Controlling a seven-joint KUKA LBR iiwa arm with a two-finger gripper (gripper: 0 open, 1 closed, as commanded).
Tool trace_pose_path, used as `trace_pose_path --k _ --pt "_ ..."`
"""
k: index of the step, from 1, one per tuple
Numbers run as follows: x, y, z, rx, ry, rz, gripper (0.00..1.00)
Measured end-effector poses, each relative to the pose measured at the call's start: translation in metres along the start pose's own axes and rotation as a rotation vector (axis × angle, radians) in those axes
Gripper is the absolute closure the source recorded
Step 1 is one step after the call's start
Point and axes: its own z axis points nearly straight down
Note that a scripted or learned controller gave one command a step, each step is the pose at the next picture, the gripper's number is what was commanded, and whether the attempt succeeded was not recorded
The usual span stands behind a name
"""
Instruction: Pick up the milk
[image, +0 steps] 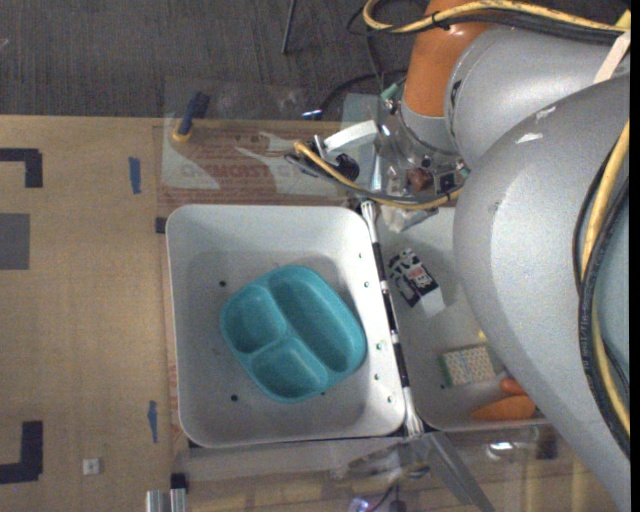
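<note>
The milk (413, 277), a small black-and-white carton, lies flat in the right bin (440, 395) up near the divider, touching nothing. The gripper (415, 185) hangs over that bin's far edge, well apart from the carton; can't tell how it's set from this angle. A teal divided plate (292, 331) sits in the left bin (200, 250). A tan sponge-like block (467, 366) and something orange (503, 405) lie lower down, partly under the arm (540, 220).

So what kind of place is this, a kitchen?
More likely a robot test lab: a big grey arm reaches over two white bins, with blue tape marks on the wooden bench.
</note>
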Motion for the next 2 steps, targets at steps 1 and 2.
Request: trace_pose_path --k 1,2 --pt "0.012 -0.072 -0.085 0.000 0.001 -0.017 1.00" --pt "0.031 -0.132 -0.186 -0.001 0.003 0.093 1.00"
